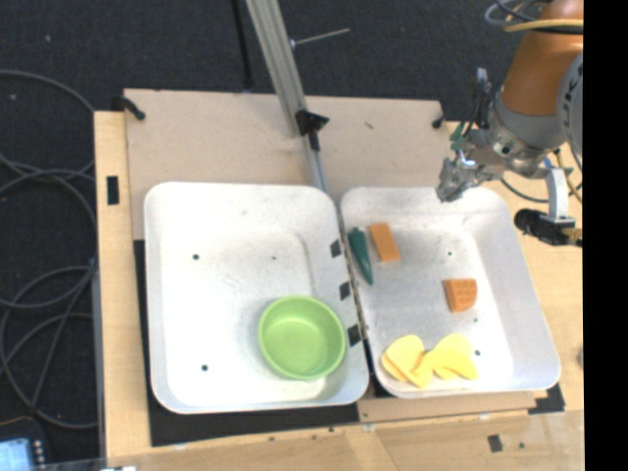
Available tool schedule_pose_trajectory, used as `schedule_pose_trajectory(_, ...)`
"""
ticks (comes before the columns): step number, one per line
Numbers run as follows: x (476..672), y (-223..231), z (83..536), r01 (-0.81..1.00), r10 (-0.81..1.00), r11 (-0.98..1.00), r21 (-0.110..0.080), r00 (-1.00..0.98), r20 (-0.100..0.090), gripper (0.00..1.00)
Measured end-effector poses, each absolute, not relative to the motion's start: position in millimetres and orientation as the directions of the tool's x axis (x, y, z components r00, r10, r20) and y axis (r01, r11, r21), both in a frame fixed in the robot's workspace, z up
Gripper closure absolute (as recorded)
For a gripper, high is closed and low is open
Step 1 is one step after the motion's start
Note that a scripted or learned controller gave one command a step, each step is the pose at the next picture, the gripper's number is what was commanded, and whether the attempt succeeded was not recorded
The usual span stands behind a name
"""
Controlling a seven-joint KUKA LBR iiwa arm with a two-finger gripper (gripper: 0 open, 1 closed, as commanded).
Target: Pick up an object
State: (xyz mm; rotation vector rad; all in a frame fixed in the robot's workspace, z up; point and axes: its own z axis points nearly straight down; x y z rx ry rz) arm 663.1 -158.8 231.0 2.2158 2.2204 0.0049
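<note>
The grey arm with the orange band [542, 62] is reaching in from the right, and its end effector [451, 184] is hanging over the far rim of the right shallow white bin [510, 263], near that bin's back right corner. It is too small and dark against the rim to tell how far it is open, and nothing is showing in its grip.

Inside the right bin, an orange rectangular block [384, 242] is lying near the left wall, just beside a dark green elongated piece [361, 254] that is resting along the divide between the two bins. A smaller orange block [460, 293] is sitting toward the middle right, well apart from the end effector. A pile of flat yellow pieces [430, 359] is lying at the near edge.

In the left shallow white bin [196, 234], a light green round bowl [302, 337] is standing upright in the near right corner.

Both bins are sitting side by side on the tan wooden surface [216, 130], and a slanted aluminium rail [277, 52] is crossing above them.
</note>
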Motion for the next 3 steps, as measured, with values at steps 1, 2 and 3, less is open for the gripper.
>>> schedule_pose_trajectory(1, 659.7, -112, 242, 1.0, 1.0, 0.006, 0.001, -0.006, 0.001, 1.0)
schedule_pose_trajectory(2, 645.4, -62, 232, 1.0, 1.0, 0.005, -0.001, -0.005, 0.0, 1.0)
schedule_pose_trajectory(3, 630.2, -14, 228, 1.0, 1.0, 0.006, 0.0, -0.006, 0.001, 1.0)
